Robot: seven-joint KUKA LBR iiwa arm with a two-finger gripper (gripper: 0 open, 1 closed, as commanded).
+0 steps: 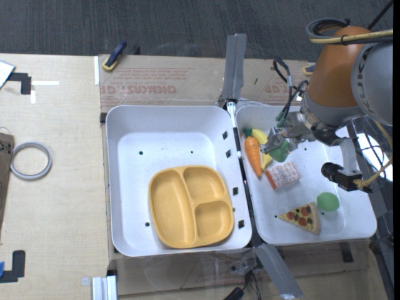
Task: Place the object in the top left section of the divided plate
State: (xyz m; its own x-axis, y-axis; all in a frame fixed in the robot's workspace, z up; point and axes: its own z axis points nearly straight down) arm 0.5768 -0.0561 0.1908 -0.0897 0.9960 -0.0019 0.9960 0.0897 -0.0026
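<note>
Looking down, I see the gripper (277,144) low in the right bin (356,227), over a green object (279,151) beside the carrot (252,156); whether its claw is apart or clamped I cannot tell; the yellow divided plate (190,205) sits in the left bin (128,167); a pizza slice (301,217) lies nearby.
</note>
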